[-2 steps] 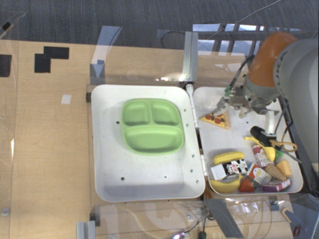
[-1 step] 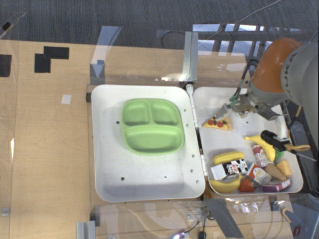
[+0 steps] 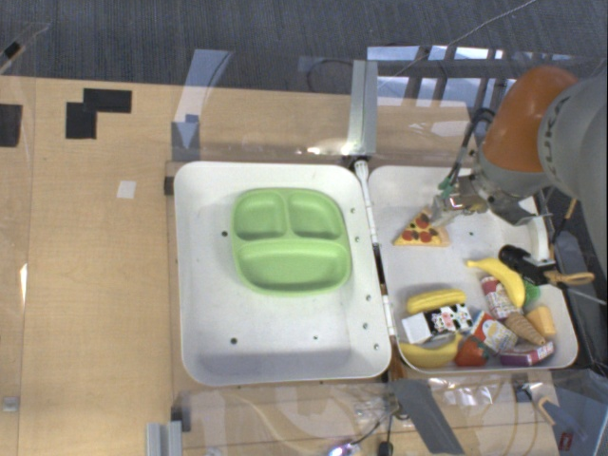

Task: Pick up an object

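- Jaw state cannot be told; the gripper (image 3: 454,200) sits low in the right bin (image 3: 399,190), upper right of the frame, just above the pizza slice (image 3: 423,233)
- Left bin (image 3: 204,331), centre: green divided plate (image 3: 289,238)
- Lower right: bananas (image 3: 502,279), a strawberry (image 3: 470,351) and other toy foods, heaped together

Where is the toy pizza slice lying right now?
The triangular toy pizza slice lies in the right white bin, in its upper part near the divider, just below-left of the gripper, apart from the bottom toy pile.
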`<act>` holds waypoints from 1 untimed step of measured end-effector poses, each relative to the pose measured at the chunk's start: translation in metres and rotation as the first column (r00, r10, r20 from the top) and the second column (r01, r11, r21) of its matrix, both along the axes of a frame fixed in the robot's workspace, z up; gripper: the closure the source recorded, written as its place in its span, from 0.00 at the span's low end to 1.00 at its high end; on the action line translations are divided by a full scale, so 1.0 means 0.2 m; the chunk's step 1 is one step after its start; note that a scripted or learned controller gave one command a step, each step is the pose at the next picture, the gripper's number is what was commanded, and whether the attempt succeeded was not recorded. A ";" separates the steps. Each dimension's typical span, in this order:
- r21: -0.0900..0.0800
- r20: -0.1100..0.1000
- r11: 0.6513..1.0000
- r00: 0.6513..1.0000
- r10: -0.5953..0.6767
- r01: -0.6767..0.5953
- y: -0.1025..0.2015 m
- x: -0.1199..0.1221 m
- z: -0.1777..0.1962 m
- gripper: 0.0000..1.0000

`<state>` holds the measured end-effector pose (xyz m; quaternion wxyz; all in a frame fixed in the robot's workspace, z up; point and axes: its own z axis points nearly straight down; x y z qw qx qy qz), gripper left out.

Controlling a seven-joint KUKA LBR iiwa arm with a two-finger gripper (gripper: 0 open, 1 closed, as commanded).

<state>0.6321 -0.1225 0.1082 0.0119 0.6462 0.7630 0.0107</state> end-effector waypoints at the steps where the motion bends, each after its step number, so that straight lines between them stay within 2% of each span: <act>1: 0.000 -0.001 1.000 1.000 0.000 0.000 0.00 0.00 0.00 0.00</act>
